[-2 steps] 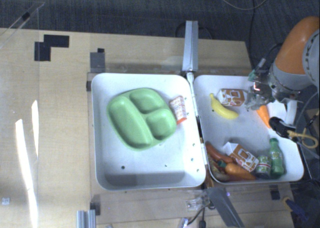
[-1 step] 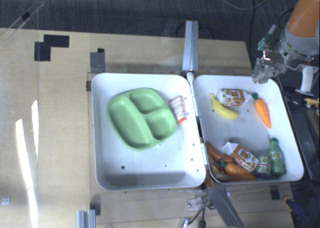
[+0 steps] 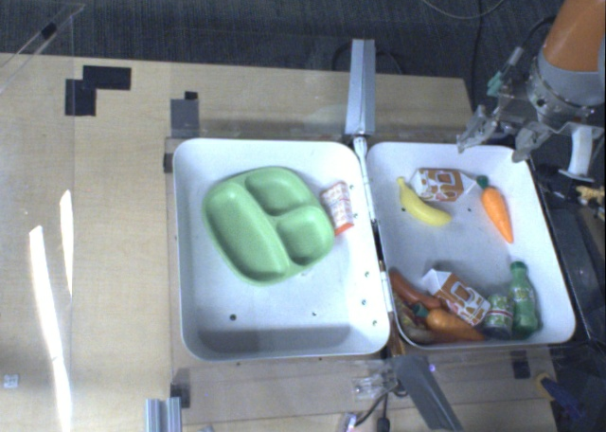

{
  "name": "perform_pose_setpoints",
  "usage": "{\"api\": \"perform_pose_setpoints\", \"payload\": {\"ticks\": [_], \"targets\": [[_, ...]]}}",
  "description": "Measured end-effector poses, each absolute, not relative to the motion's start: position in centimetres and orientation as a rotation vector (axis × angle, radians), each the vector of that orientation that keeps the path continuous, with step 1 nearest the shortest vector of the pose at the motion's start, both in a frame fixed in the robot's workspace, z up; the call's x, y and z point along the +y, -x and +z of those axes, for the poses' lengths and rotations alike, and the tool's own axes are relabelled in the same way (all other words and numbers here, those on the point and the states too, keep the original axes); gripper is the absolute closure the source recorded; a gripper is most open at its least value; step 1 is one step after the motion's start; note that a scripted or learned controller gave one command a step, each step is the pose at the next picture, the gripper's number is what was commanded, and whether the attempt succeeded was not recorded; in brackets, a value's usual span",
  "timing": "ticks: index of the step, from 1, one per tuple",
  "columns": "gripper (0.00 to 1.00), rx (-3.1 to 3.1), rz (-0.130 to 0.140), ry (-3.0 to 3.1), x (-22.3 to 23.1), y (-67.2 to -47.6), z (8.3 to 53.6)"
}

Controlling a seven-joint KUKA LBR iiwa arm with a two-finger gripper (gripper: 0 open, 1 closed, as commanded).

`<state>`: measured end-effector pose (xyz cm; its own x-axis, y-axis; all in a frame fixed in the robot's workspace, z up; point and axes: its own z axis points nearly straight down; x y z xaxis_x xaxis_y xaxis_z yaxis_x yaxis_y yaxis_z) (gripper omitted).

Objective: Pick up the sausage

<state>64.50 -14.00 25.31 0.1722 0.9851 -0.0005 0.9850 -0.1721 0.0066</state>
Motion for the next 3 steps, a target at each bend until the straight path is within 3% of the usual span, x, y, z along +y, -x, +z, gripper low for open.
{"api": "perform_pose_setpoints", "payload": {"ticks": [1, 2, 3], "targets": [[0.00, 2.225, 0.004, -2.215, -14.3, -57.5, 15.7], [0.00, 2.081, 0.015, -2.339, -9.3, -49.1, 9.0], [0.00, 1.961, 0.015, -2.442, -11.0, -56.0, 8.9]]}}
